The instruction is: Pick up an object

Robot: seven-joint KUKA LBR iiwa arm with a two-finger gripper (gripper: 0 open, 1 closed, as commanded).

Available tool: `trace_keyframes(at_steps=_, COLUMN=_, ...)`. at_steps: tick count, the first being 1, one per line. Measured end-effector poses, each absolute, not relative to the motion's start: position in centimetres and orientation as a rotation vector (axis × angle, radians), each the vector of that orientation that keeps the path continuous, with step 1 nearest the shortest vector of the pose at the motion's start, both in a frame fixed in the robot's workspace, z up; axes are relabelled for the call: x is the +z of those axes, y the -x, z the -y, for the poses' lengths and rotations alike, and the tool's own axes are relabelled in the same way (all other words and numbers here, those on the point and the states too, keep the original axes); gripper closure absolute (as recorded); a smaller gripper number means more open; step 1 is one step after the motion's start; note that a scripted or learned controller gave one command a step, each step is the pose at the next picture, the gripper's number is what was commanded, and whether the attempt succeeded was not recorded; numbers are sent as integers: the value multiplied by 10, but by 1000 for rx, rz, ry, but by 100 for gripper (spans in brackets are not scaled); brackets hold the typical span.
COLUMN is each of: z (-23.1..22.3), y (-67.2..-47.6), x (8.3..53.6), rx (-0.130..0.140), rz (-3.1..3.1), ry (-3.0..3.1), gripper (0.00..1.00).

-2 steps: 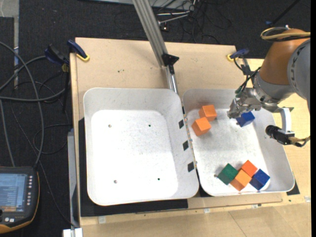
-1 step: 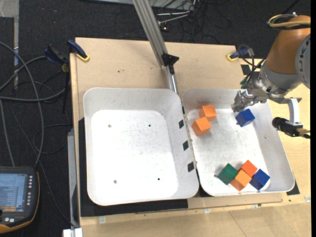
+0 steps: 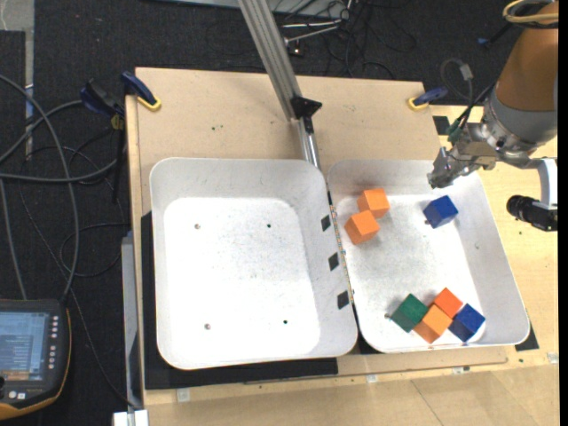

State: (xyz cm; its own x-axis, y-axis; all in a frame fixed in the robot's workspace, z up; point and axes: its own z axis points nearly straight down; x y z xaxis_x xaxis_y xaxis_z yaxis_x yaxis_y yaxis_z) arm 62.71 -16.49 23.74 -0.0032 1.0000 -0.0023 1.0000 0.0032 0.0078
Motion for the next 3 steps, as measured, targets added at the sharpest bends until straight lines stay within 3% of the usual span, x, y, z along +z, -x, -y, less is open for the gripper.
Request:
trace_keyframes(at_steps=1, z=165, y=-628, x=254, rx=3, rz=-2221, ry=-2216, gripper=100)
trace_keyframes(at_steps=3, z=63, y=-596, x=253, rx=1, rz=-2231, ry=-2215, gripper=100)
